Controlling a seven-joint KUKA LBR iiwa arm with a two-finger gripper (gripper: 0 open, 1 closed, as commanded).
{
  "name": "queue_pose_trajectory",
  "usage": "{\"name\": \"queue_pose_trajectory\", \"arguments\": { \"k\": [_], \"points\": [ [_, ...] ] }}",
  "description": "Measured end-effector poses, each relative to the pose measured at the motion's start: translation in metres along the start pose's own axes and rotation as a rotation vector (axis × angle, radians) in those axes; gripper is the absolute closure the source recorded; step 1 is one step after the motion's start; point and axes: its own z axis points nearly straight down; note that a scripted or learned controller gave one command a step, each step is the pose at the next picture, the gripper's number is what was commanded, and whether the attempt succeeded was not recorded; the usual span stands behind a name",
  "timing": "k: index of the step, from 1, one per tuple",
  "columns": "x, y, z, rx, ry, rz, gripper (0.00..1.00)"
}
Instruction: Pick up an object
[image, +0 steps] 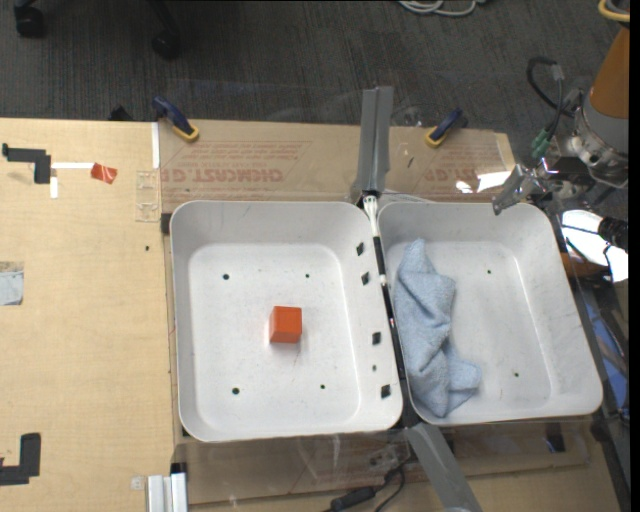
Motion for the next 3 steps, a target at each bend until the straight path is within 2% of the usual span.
{"name": "queue_pose_trajectory", "arguments": {
  "k": [1,2,3],
  "points": [
    [0.076,-0.049,0.008,0.001,0.0,0.179,0.0],
    [0.076,-0.049,0.008,0.001,0.0,0.18,0.0],
    [0.129,-0.085,0.047,0.003,0.0,0.289,0.0]
  ]
}}
